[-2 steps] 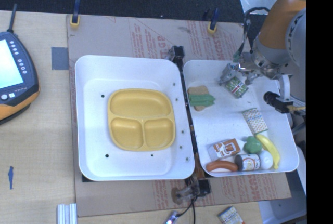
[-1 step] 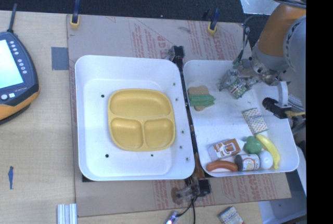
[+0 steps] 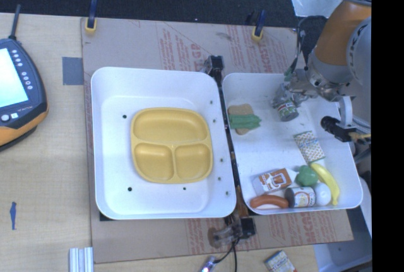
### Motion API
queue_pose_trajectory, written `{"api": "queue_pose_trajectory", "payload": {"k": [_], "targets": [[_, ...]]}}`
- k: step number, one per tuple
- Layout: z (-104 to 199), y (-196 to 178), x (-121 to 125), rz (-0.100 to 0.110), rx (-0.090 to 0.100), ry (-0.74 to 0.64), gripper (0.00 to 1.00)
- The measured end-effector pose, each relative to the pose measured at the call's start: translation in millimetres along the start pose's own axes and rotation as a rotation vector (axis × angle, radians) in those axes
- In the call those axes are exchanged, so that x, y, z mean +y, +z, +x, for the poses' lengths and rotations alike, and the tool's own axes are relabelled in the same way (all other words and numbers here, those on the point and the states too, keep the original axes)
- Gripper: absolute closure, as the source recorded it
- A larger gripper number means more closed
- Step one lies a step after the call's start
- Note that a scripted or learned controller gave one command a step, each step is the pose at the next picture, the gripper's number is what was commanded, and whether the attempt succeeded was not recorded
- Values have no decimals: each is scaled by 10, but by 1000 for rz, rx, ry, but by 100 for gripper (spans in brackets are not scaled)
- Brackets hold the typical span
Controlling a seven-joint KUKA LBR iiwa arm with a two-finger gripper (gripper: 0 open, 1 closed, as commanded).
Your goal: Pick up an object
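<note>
My gripper (image 3: 286,99) hangs over the back of the right bin (image 3: 265,84), reaching in from the right. Right at its tip is a small grey-green can (image 3: 288,112); whether the can is gripped or just lies under the tip cannot be made out. Toward the bin's left side a green toy vegetable (image 3: 245,121) lies on a tan cracker (image 3: 238,110). A patterned packet (image 3: 309,146) lies at mid right. At the front are a brown carton (image 3: 273,180), a sausage (image 3: 269,202), a small bottle (image 3: 302,197), a green pepper (image 3: 307,176), a white egg (image 3: 322,194) and a banana (image 3: 327,181).
The left bin (image 3: 107,138) holds a yellow divided plate (image 3: 172,143). A teach pendant (image 3: 17,91) lies on the bench at far left. Clamps (image 3: 91,23) pin the cardboard at the back. The arm's grey and orange body (image 3: 341,43) stands above the right bin's back right corner.
</note>
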State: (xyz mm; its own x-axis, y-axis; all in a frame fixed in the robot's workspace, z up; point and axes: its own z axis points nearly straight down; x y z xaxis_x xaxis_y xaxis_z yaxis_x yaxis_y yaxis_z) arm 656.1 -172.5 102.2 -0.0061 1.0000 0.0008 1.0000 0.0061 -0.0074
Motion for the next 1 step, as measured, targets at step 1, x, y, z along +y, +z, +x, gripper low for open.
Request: {"api": "queue_pose_trajectory", "payload": {"k": [1], "targets": [[1116, -898, -760, -4, -1, -2, 100]]}}
